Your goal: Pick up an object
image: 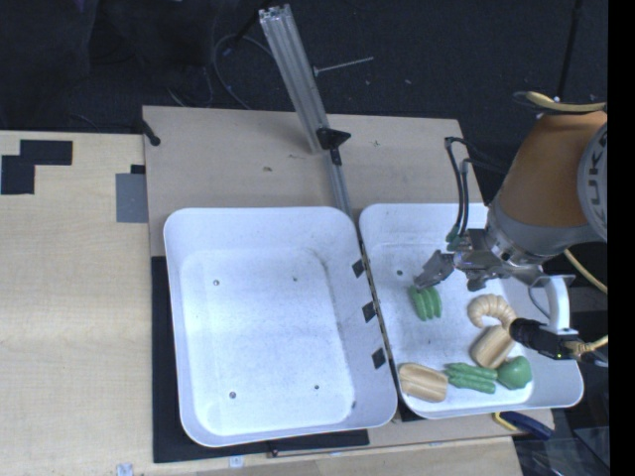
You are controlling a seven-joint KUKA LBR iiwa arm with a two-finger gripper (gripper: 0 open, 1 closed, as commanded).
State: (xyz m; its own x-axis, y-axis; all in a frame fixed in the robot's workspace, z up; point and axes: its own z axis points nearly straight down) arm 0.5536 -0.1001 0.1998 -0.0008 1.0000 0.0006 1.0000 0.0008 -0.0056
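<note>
Green bean-like pods (427, 302) lie in the right bin (556, 397), near its middle, and they look like the object being gone for. The jaws (434, 272) sit right above the pods' upper end, apparently touching them, but I cannot tell whether they are spread or closed, nor whether the pods are actually between them. Lower right in the same bin are a curled tan pastry (489, 309), a tan roll (491, 346), a green pepper-like piece (514, 372), a second green pod (470, 377) and a bread roll (424, 382). The left bin (189, 228) sits just beside, both on the tabletop (69, 296). My worry: the contact is at the pods' tip, not their middle, so on a lift they could pivot and slip out, or just get nudged along the slick bin floor
</note>
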